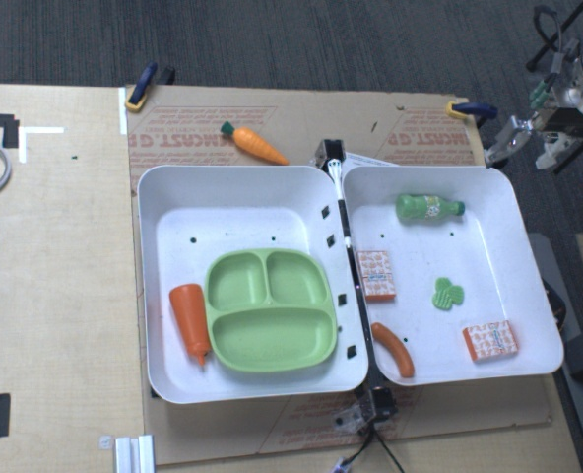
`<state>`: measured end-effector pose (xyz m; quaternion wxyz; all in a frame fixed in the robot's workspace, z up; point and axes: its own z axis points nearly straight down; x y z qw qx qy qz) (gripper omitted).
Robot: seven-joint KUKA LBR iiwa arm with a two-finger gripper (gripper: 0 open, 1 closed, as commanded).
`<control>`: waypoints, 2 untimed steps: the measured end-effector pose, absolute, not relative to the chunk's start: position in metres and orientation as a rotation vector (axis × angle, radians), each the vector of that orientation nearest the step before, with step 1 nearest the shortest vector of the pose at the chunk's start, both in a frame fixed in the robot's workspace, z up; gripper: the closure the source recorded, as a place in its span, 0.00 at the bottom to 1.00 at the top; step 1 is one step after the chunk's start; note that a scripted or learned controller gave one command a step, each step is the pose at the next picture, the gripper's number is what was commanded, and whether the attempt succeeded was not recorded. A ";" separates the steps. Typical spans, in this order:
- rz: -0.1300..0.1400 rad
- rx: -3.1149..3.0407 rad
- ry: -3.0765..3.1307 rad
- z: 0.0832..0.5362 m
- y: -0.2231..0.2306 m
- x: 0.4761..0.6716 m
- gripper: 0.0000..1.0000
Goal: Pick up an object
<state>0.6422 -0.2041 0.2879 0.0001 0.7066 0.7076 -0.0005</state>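
Gripper point(516, 138) parked off the bins at upper right, jaw state impossible to tell.
Right white bin point(508, 215) holds a green plastic bottle point(428, 207), small printed carton point(375, 274), green clover-shaped toy point(448, 295), orange-red sausage point(393, 350) and orange patterned box point(489, 341); left white bin point(163, 205) holds a green divided tray point(270, 309) beside an orange carrot-like piece point(190, 321).

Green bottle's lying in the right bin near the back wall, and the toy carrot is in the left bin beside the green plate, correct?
Not quite. The camera view shows the toy carrot lying on the cardboard behind the left bin, outside it. The green bottle does lie in the right bin near its back wall.
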 end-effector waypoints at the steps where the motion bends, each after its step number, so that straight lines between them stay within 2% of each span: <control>1: 0.000 2.566 1.813 0.120 -0.159 0.659 0.00; 2: -0.002 2.573 1.806 0.092 -0.095 0.659 0.00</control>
